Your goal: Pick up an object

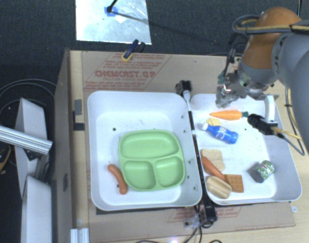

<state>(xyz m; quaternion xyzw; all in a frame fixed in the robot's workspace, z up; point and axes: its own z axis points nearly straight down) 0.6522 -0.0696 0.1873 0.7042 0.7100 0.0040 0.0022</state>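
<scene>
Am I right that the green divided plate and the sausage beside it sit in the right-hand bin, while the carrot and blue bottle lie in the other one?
Not quite: the camera view shows the green divided plate and the sausage in the left-hand bin. The carrot and blue bottle do lie in the other one, the right-hand bin.

Grey, rounded arm housing (296,54) with smooth matte finish. Orange band (266,39) encircling the segment above the wrist. Metallic grey wrist assembly (240,85) below the band. Thin dark cables (240,22) looped alongside the orange section.
</scene>
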